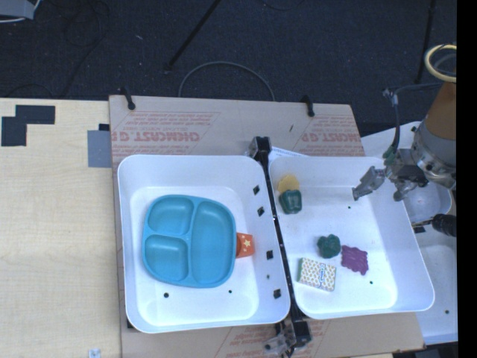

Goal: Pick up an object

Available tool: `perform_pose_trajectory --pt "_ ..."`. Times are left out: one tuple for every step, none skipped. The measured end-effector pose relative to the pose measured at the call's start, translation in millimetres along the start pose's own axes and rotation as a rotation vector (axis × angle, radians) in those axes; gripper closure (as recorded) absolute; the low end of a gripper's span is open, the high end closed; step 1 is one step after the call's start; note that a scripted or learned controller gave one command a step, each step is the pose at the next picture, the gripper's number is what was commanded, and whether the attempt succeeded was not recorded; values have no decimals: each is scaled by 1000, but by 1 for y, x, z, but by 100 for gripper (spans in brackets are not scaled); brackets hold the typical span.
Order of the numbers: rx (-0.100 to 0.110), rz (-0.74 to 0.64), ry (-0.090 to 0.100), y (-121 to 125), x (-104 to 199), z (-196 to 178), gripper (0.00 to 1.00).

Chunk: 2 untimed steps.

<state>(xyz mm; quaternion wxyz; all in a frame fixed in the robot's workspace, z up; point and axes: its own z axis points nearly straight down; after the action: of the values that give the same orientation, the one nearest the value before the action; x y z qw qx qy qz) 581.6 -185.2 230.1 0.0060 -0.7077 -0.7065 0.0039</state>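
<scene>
Two bins sit on the worktop. The gripper (386, 182), fingers spread and empty, hovers over the right bin's (387, 289) far right edge; a green pepper (291, 201) lies well left of it, glossy and rounded.

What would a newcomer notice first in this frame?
The big blue divided plate fills most of the left bin, with a small orange block tucked against its right edge. The right bin holds a scatter of small things: a green pepper by a yellow piece near the divider, and a dark green lump, a purple piece and a patterned card lower down. The hand hangs over that bin's upper right edge.
</scene>
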Motion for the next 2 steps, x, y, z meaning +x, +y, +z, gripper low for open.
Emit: perform_pose_trajectory --pt "-13 -2 -3 2 0 -7 0" --pt "-7 -2 -1 -1 7 39 0"
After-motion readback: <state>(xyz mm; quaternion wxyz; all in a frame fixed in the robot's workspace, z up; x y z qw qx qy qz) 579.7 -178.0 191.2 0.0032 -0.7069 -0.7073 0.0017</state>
